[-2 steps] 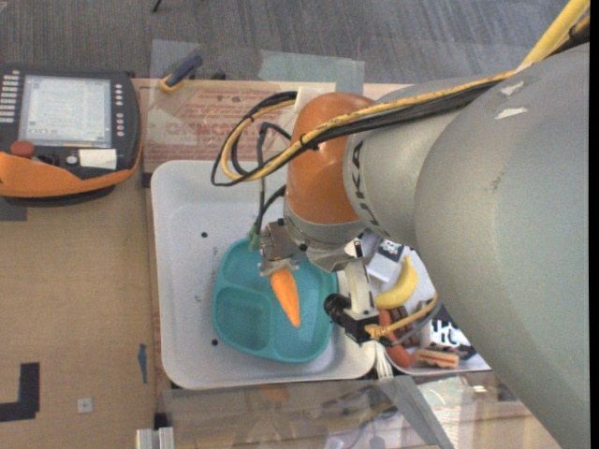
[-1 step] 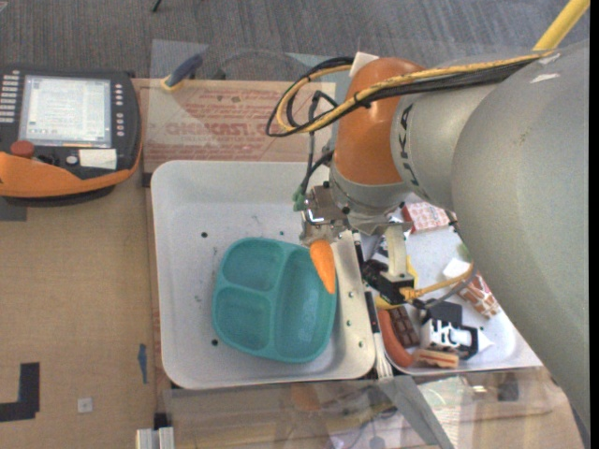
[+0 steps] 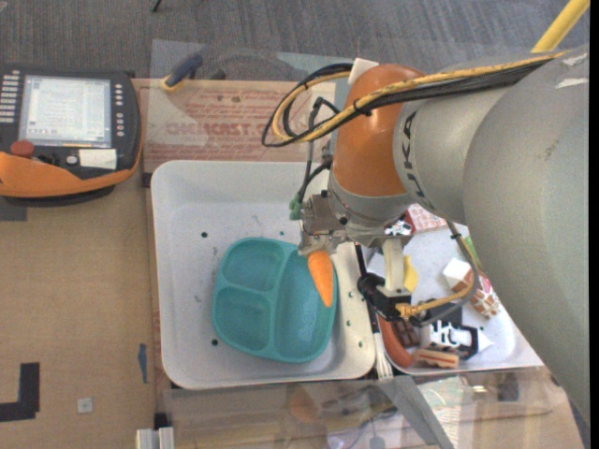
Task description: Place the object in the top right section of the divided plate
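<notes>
A teal divided plate (image 3: 253, 316) lies in the left white bin (image 3: 178, 251), toward the bin's right side. It has one large section on its right and two smaller ones on its left. An orange toy carrot (image 3: 322, 279) hangs over the plate's upper right rim, pointing down and to the right. My gripper (image 3: 314, 244) stands directly above the carrot's top end and is shut on it. The grey arm with its orange band (image 3: 374, 148) hides the back of the bin divide.
The right bin (image 3: 510, 349) holds several small objects, among them a yellow piece (image 3: 408, 274), a white block (image 3: 456, 271) and a brown item (image 3: 421, 354). A teach pendant (image 3: 65, 129) lies on the bench at the upper left. Cables loop above the wrist.
</notes>
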Available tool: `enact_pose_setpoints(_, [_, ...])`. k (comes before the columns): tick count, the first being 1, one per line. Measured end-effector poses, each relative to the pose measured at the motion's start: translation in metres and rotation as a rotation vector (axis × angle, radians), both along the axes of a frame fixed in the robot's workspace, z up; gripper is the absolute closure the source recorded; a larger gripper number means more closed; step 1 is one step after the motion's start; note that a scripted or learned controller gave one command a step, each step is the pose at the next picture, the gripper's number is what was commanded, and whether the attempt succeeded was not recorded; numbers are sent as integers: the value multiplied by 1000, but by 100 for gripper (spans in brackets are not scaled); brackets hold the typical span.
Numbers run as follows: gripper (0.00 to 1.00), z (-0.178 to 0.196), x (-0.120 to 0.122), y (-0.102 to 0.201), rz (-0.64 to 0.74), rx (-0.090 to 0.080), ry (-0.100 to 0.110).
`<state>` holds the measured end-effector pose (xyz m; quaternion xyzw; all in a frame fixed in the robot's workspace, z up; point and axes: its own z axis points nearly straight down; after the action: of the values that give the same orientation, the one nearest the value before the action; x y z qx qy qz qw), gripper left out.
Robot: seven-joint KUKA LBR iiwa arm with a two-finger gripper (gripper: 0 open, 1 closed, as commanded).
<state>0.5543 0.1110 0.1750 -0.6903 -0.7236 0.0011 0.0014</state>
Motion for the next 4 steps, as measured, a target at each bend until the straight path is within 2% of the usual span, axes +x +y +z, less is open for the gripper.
enact_pose_setpoints(1, [100, 15, -2, -49, -123, -1, -3])
enact_pose_setpoints(2, [100, 22, -43, 15, -328, -1, 2])
enact_pose_setpoints(3, [100, 40, -76, 65, -324, -2, 1])
enact_pose_setpoints(4, [100, 47, -75, -8, -576, -3, 2])
